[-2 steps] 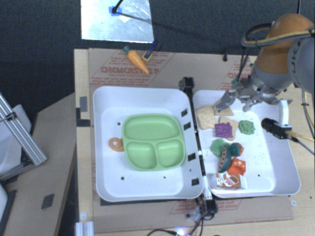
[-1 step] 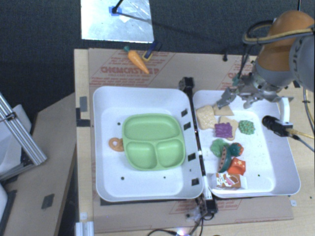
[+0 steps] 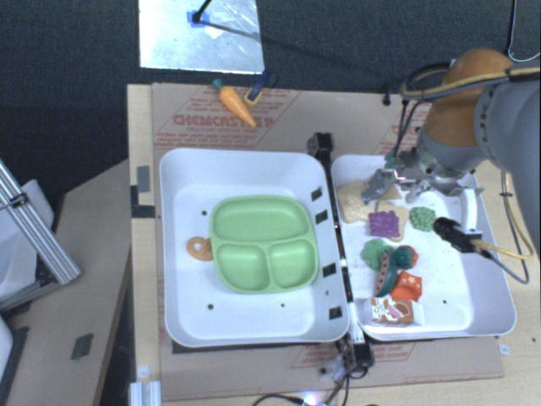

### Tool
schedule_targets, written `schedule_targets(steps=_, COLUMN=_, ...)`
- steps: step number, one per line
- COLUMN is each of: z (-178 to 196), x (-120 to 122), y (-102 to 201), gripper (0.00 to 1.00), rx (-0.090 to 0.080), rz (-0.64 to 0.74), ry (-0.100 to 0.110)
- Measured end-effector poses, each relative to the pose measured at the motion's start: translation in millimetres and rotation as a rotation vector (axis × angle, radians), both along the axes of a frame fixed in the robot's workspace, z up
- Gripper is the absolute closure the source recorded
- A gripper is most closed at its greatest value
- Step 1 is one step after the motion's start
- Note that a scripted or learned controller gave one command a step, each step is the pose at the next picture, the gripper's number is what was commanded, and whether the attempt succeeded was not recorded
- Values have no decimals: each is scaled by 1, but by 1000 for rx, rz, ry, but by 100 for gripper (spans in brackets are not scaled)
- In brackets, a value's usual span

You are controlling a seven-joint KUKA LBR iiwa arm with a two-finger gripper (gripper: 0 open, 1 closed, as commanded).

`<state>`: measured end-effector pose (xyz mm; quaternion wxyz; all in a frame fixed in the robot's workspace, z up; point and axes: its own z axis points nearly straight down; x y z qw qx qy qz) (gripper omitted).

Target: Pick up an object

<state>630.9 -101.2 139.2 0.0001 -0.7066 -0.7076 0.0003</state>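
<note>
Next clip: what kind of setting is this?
Likely a robot lab test bench: two white bins side by side on a board, toy food in the right one, a green divided plate in the left, a grey arm reaching in.

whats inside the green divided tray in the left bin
Nothing lies in the three compartments of the green tray; all show bare green. A small orange ring sits beside it on the bin floor, outside the tray. What is under the tray is covered.
</note>
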Motion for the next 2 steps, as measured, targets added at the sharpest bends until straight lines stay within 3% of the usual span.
schedule_targets(steps=1, z=-51, x=0, y=0, gripper=0, rx=0, rz=-1, ry=0)
schedule_targets(steps=2, z=-37, x=2, y=0, gripper=100, rx=-1, rz=-1, ry=-7)
